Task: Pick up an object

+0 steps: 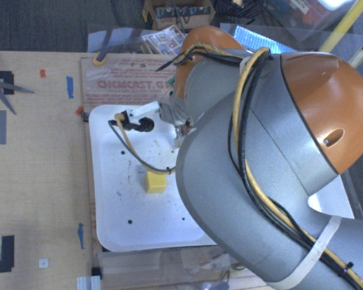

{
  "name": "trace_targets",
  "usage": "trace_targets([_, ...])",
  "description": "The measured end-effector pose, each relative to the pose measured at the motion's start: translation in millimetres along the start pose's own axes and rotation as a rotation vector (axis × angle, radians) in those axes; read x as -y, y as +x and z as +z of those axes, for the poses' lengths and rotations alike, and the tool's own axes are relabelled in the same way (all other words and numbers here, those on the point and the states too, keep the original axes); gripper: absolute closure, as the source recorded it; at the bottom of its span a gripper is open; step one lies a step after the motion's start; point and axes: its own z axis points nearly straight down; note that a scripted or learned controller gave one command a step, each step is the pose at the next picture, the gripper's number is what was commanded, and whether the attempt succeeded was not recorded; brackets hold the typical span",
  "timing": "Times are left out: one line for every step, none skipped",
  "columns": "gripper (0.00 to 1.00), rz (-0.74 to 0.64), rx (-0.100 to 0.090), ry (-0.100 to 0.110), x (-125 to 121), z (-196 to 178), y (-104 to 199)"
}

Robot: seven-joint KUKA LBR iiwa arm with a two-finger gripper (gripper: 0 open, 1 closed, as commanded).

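- Yellow block (156, 182): a small, squarish chunk with flat faces and a matte surface. It lies on the floor of the white bin (118, 225), about mid-way along it and close to where the arm's bulk covers the bin's right part.
- Nothing grips the block; it sits alone on the bin floor.
- The bin is shallow, smooth and glossy white, with rounded corners and a low raised rim. A scatter of small dark specks dots its floor.
- The gripper (179, 133) is over the bin's far part, up and to the right of the block in the view and apart from it. It is largely hidden under the wrist, so I cannot tell whether it is open or closed.
- The arm (230, 180) is a thick, rounded grey shell with a smooth satin finish, capped by a glossy orange dome (327, 110).
- A flat pinkish board (124, 80) with red printing lies behind the bin.
- The bench (36, 162) is pale wood with a fine grain, and a short strip of blue tape (69, 87) is stuck to it.
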Motion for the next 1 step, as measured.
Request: trace_targets([1.0, 0.005, -0.001, 0.001, -1.8, -10.1, 0.2])
